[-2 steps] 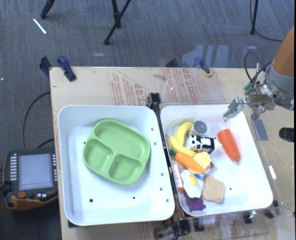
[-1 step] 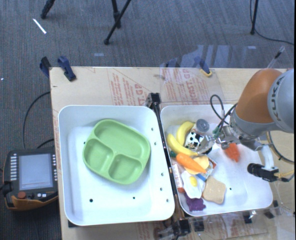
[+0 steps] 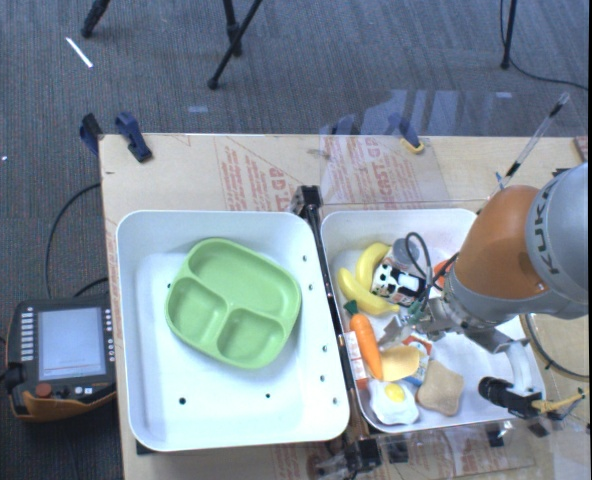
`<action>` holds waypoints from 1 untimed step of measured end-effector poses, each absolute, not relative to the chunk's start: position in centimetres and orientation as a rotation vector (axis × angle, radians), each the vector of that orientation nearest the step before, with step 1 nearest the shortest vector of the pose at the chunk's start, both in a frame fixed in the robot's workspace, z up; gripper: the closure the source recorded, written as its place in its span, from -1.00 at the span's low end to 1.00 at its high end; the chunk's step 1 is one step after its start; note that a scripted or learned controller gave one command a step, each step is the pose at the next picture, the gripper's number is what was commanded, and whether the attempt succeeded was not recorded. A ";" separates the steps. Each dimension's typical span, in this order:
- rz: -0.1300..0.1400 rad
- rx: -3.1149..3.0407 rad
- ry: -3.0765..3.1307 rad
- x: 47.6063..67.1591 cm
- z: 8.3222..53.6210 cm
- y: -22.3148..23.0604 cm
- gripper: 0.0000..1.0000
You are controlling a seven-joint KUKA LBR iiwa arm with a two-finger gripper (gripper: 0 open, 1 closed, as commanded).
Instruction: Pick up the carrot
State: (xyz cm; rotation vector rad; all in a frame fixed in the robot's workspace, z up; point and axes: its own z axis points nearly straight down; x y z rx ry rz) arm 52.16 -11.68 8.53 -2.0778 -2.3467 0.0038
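Arm (image 3: 521,248): reaches in from right, wrist low over right bin (image 3: 446,218), probably lining up on carrot.
Gripper (image 3: 408,320): just right of carrot; grip state cannot tell, nothing seen held.
Carrot (image 3: 365,345): lies in right bin by left wall, long axis near-far, near of banana, not lifted.
Right bin, 5 more items: banana (image 3: 361,278), black-white carton (image 3: 396,283), yellow piece (image 3: 400,363), egg (image 3: 394,401), bread (image 3: 440,388). Crowded; neighbours could hinder grasp.
Left bin (image 3: 141,388): 1 green 3-part plate (image 3: 233,302).
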 end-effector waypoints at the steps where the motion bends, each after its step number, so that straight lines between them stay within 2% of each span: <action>1: 0.007 -2.598 -1.754 47.4 8.5 -9.0 -1.00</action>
